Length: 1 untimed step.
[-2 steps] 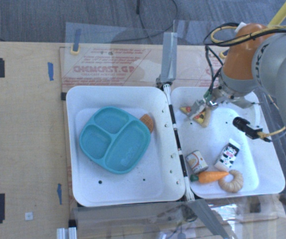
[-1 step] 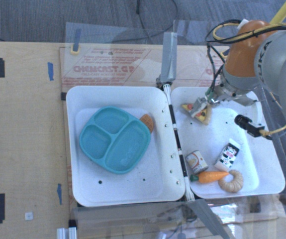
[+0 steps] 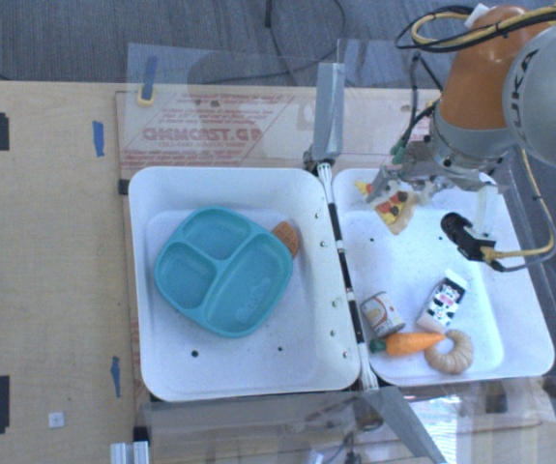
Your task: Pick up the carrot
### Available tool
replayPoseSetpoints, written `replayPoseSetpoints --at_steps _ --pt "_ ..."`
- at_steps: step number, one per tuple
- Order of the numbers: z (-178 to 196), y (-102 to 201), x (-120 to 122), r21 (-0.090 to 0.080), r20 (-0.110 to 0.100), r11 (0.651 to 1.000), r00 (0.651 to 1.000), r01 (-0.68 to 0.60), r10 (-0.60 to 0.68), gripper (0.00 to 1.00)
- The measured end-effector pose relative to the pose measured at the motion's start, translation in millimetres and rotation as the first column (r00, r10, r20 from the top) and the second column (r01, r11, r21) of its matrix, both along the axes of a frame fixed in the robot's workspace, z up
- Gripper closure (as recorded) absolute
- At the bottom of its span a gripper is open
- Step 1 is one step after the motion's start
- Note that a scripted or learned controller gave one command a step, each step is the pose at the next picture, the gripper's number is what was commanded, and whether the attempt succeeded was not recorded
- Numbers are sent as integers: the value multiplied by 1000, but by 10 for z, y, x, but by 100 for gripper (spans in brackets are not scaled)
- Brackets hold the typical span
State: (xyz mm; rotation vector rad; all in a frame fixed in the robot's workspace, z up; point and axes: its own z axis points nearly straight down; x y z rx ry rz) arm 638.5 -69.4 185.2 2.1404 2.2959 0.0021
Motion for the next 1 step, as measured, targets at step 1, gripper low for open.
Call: replayPoseSetpoints --at_steps 1 --pt "-3 911 79 0 1 994 994 -111 111 100"
